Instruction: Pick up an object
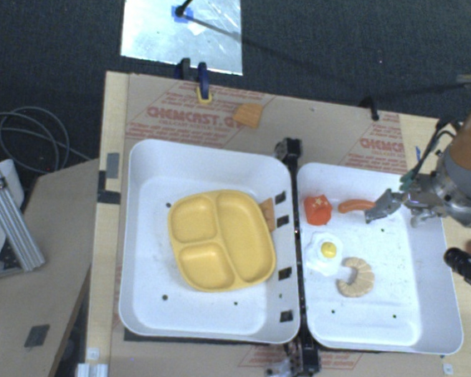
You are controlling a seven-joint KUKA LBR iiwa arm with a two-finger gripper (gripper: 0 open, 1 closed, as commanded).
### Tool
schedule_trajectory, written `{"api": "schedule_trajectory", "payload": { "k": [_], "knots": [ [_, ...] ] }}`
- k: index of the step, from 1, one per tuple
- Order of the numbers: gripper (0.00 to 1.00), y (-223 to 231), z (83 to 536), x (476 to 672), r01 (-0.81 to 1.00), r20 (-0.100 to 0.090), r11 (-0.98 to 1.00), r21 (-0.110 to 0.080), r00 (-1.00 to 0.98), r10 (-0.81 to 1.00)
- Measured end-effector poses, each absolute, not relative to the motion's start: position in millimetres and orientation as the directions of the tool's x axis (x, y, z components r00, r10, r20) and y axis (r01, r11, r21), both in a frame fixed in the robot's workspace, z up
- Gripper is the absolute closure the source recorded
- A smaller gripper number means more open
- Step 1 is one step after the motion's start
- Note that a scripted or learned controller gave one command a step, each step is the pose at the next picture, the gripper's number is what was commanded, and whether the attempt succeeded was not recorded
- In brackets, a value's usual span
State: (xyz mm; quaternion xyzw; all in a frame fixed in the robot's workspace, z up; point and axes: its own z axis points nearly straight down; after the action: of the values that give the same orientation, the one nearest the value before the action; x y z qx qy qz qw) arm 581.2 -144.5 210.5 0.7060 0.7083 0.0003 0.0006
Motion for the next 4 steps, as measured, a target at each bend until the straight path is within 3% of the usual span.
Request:
{"api": "schedule_trajectory", "payload": {
  "k": [1, 2, 3, 4],
  "knots": [
    [0.00, -111.0, 83.1, 490.8, 1.000, 0.005, 0.001, -0.013, -0.001, 1.000],
    [1.00, -113.3, 99.9, 497.2, 1.000, 0.000, 0.001, 0.003, -0.001, 1.000],
    [1.00, -38.0, 189.3, 496.9, 1.000, 0.002, 0.012, 0.009, -0.012, 1.000],
    [0.00, -42.8, 184.5, 495.5, 1.000, 0.000, 0.002, 0.003, -0.002, 1.000]
  ]
}}
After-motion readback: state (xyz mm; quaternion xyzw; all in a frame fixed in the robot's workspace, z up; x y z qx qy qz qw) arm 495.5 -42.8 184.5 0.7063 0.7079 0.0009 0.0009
